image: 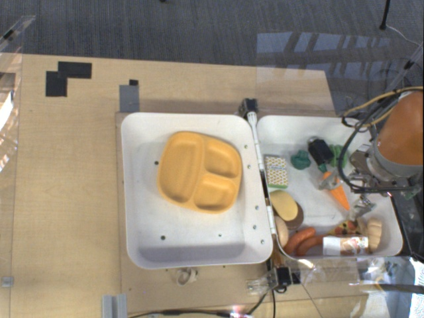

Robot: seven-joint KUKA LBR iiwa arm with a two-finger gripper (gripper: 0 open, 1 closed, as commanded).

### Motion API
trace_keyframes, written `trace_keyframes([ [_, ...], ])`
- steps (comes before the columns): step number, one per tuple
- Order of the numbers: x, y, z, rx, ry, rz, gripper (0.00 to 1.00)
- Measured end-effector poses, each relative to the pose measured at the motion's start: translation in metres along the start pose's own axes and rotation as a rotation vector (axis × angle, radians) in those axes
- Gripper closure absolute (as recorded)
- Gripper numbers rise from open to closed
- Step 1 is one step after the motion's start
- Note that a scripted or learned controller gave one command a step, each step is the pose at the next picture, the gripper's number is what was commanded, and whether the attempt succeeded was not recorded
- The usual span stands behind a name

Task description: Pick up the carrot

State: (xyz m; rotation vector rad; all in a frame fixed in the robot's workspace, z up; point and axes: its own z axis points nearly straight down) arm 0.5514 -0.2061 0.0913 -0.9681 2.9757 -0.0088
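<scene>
While the arm reaches in from the right:
Carrot (340,197): mid right bin (311,126), touching nothing but its floor.
Gripper (361,206): just beside carrot; jaws' state I cannot tell.
Yellow tray (199,171): left of carrot.

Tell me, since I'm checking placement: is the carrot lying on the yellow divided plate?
No. The carrot lies in the right bin near the gripper, while the yellow plate sits in the left bin.

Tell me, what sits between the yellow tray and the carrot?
In the camera view, the bins' rims, then a potato, between tray and carrot.
</scene>
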Motion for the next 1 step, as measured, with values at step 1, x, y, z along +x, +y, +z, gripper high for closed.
trace_keyframes([
  [1, -0.0047, -0.0012, -0.0131, 0.006, -0.01, 0.0, 1.0],
])
